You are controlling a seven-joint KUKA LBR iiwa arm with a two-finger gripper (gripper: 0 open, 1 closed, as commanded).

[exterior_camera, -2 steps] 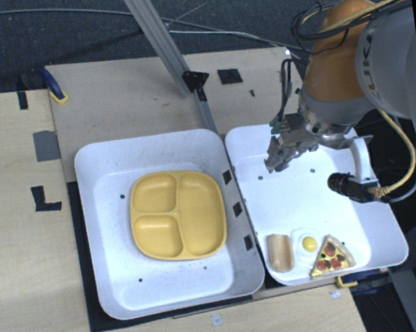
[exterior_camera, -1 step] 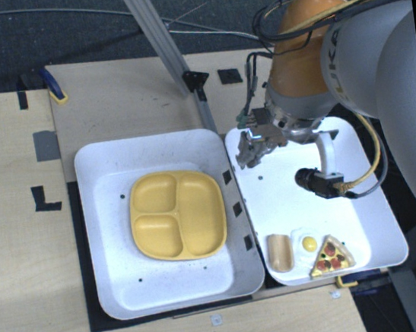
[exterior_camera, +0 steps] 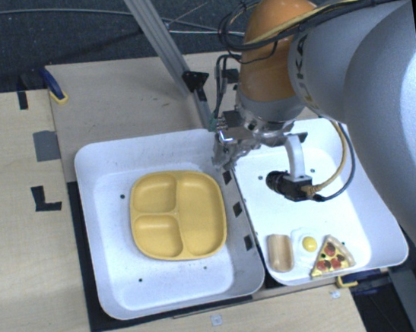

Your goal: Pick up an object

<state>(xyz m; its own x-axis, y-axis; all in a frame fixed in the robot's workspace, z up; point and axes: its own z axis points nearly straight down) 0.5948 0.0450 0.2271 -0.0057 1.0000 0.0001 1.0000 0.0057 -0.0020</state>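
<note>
Camera view: hand [exterior_camera: 227,149], grip state cannot be told, above the far end of the rims between bins. Yellow divided plate [exterior_camera: 177,214] in left bin [exterior_camera: 118,289]; bread piece [exterior_camera: 280,252], fried egg [exterior_camera: 309,244], pizza slice [exterior_camera: 331,256] at near end of right bin [exterior_camera: 357,217]. Risk: descending here likely strikes a rim, catching nothing.

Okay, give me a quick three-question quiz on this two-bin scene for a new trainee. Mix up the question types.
1. True or false: the yellow divided plate lies in the view's left bin.
2. Multiple choice: which toy lies beside the fried egg in the view's right bin? A) banana B) pizza slice C) carrot
3. Fill in: the plate has ___ compartments.

Key: 1 true; 2 B; 3 three.
</note>
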